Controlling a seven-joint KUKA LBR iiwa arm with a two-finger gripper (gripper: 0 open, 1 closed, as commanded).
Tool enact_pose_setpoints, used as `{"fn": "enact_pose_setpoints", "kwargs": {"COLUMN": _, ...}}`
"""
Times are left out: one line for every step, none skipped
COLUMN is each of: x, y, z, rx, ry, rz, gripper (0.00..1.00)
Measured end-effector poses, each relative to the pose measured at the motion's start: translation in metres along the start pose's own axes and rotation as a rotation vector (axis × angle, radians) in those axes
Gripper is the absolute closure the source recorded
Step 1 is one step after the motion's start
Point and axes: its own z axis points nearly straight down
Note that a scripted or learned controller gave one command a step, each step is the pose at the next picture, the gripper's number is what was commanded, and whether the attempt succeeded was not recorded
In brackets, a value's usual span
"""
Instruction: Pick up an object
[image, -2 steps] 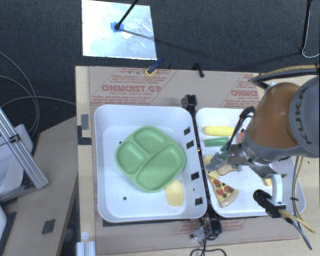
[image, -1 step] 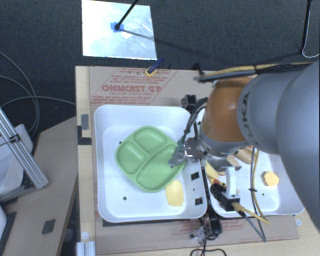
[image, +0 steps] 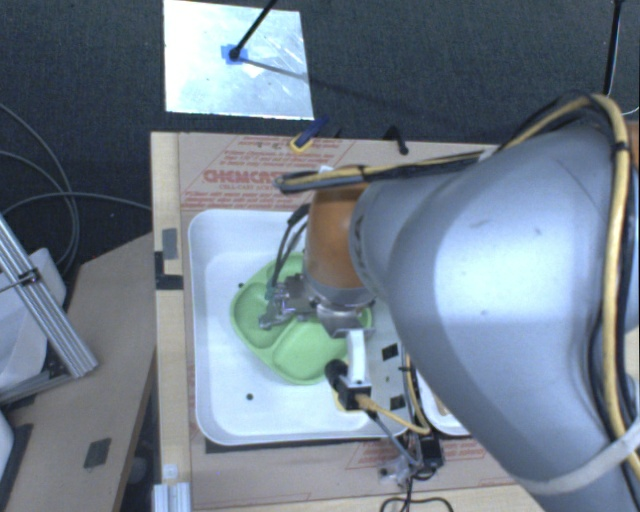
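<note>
Big smooth grey arm (image: 500, 300) here, rounded casing with a soft sheen, and an orange band (image: 330, 240) ringing it just above the wrist. Yellow and black cables (image: 560, 110) run along the top of the casing, with another bundle running below the wrist. Below the band there's a silver metal collar (image: 335, 297), then a white block (image: 357, 352) with dark fittings.

A robotics lab: grey industrial arm (image: 500, 300), shallow white plastic bin (image: 215, 300), loose black cables (image: 40, 200), aluminium framing (image: 40, 310).
</note>
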Motion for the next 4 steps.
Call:
{"fn": "enact_pose_setpoints", "kwargs": {"x": 0.067, "y": -0.067, "z": -0.007, "rx": -0.018, "ry": -0.007, "rz": 0.013, "gripper": 0.0}}
{"fn": "enact_pose_setpoints", "kwargs": {"x": 0.014, "y": 0.026, "z": -0.115, "rx": -0.01, "ry": -0.003, "rz": 0.015, "gripper": 0.0}}
{"fn": "enact_pose_setpoints", "kwargs": {"x": 0.039, "y": 0.008, "z": -0.337, "rx": -0.013, "ry": 0.005, "rz": 0.004, "gripper": 0.0}}
{"fn": "enact_pose_setpoints", "kwargs": {"x": 0.045, "y": -0.017, "z": -0.076, "rx": 0.018, "ry": -0.007, "rz": 0.011, "gripper": 0.0}}
